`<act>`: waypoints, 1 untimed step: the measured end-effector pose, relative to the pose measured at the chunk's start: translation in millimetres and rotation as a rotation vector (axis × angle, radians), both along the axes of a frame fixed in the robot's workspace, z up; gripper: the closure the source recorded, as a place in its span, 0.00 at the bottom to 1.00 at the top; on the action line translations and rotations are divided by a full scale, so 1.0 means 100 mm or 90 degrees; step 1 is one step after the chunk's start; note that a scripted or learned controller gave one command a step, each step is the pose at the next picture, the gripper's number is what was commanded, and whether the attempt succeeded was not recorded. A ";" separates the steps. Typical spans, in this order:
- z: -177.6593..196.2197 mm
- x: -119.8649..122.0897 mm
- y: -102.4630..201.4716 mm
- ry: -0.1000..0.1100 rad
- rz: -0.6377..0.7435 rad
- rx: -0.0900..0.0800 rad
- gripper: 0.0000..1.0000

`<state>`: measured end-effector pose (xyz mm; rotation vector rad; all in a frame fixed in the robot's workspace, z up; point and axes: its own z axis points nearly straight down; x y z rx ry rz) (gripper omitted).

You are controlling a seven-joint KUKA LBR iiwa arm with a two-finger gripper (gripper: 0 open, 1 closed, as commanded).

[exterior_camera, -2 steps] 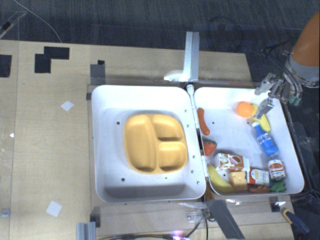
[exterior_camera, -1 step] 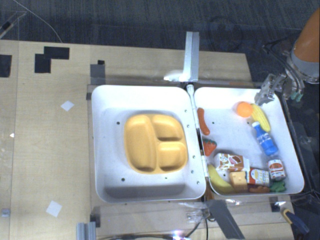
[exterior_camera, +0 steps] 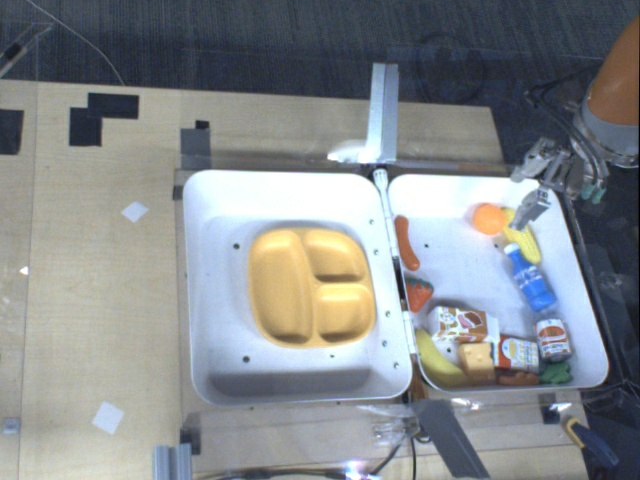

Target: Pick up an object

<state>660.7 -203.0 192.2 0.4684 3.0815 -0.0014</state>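
Observation:
My gripper (exterior_camera: 531, 187) hangs over the back right corner of the right bin (exterior_camera: 440, 193). Its fingers are spread and nothing sits between them. Just below its lower finger lie an orange ball (exterior_camera: 487, 218) and a small yellow corn-like piece (exterior_camera: 525, 244). In front of these a blue bottle (exterior_camera: 531, 281) lies on its side. Along the bin's left wall are a red sausage (exterior_camera: 404, 242) and a strawberry (exterior_camera: 418, 294).
The right bin's front holds a banana (exterior_camera: 434, 356), a printed carton (exterior_camera: 461, 323), a tan block (exterior_camera: 478, 359), a red packet (exterior_camera: 518, 352), a small can (exterior_camera: 552, 338) and a green piece (exterior_camera: 558, 372). A yellow divided tray (exterior_camera: 309, 285) lies in the left bin (exterior_camera: 215, 268).

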 end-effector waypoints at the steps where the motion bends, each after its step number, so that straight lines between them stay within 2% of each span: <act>1: 0.08 -0.01 -0.02 0.008 -0.038 0.002 0.00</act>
